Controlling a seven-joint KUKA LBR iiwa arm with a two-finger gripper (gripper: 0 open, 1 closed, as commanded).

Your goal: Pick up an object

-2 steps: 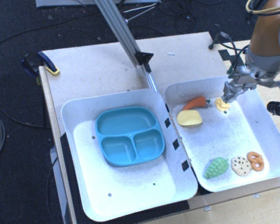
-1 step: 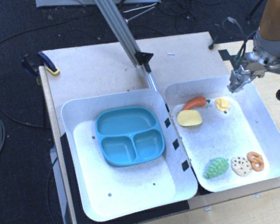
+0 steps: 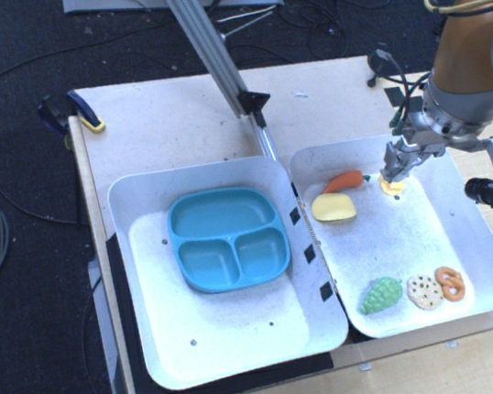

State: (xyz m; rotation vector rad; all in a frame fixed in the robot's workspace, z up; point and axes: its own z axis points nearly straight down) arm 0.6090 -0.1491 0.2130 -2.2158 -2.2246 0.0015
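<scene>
Now, pincer point(image 3: 395, 173) low over small yellow object point(image 3: 393, 185) directly beneath; can't tell its state. Carrot point(image 3: 344, 181), yellow lemon-like piece point(image 3: 333, 208) near, leftward — you risk off-centre grab, object slipping.

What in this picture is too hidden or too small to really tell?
- Yellow piece under the gripper: mostly covered by it, so its shape and any grip on it are unclear.
- Carrot: its lower edge sits behind the pale yellow lump.
- Arm: cut off by the right edge.
- Green item: too small to identify surely.
</scene>
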